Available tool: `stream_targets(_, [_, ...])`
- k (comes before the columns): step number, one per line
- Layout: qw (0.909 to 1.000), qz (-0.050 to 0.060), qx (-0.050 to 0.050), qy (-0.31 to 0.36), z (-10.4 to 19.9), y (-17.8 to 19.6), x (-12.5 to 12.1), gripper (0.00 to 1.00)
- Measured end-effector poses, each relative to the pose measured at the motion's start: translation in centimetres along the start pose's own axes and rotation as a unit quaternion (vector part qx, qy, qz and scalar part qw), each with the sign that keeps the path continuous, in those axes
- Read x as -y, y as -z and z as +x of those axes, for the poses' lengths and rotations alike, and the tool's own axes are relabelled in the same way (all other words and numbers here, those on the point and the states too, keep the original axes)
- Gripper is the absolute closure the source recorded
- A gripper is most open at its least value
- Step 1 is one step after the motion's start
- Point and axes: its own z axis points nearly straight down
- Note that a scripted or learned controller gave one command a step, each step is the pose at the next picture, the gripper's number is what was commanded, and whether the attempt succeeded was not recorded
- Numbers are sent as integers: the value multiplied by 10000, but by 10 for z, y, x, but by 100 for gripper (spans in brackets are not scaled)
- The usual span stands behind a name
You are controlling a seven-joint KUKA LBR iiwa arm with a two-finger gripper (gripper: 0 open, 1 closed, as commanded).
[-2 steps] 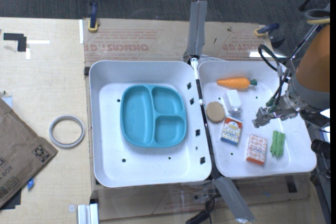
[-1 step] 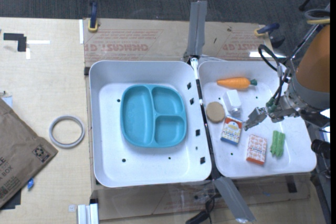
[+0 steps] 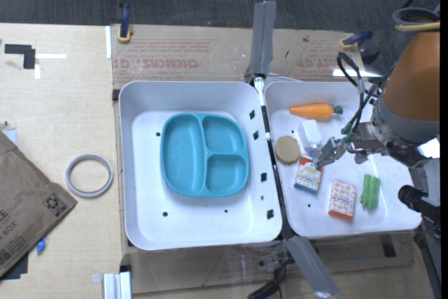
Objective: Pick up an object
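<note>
Two shallow white bins are seen side by side on the pale wooden worktop [image 3: 56, 101]. In the left bin [image 3: 140, 220] a turquoise plastic plate with three compartments [image 3: 205, 154] is laid flat. The right bin [image 3: 392, 217] holds the smaller things: an orange toy carrot with a green tip [image 3: 312, 110] near the far wall, a small white block [image 3: 309, 130] just below it, a round tan disc [image 3: 287, 149] by the left wall, a small blue-and-white carton [image 3: 307, 177], an orange-and-white carton [image 3: 341, 198] and a green ridged piece [image 3: 369, 191] toward the near side. The grey arm is reached in from the right, and the pincer [image 3: 326, 150] is placed low between the white block and the blue-and-white carton. Whether it is apart or together cannot be told. A grey tape ring [image 3: 89, 174] lies on the worktop left of the bins.
</note>
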Motion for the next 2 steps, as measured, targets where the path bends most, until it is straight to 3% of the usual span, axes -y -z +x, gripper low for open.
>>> stream_targets(1, [9995,-35,12,315,-58,-153,-15,0])
stream_targets(2, [9910,-33,-6,-1335,-44,-153,-41,0])
